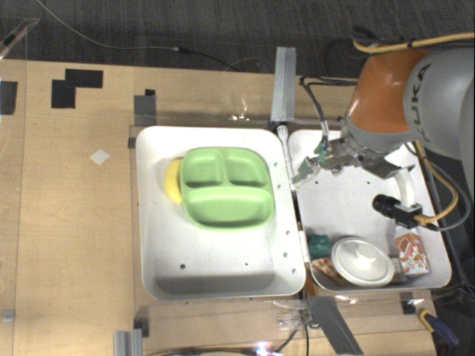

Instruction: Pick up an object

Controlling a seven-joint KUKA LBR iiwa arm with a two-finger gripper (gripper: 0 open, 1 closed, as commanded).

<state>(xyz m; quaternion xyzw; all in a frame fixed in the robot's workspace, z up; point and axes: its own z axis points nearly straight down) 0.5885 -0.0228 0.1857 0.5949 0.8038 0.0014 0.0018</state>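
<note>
Currently we see the hand (305, 171) over the far left corner of the right bin (349, 213), close to the wall this bin shares with the left bin (215, 265). We cannot tell whether the hand is clenched or released. The grey arm (445, 87) with its orange band reaches in from the right, above the far half of the right bin.

The things that could be picked all lie apart from the hand. In the right bin they crowd the near edge. A round metal bowl (361, 262) sits there with a small teal thing (319, 243) just to its left. A brown thing (326, 270) is partly hidden under the bowl's near left rim, and a red and white carton (412, 252) stands just to the bowl's right. Bare white floor lies between these and the hand.

In the left bin a green divided plate (225, 188) lies in the far half, to the left of the hand across the shared wall. A yellow thing (172, 182) pokes out from under the plate's left edge; we cannot tell what it is.
</note>
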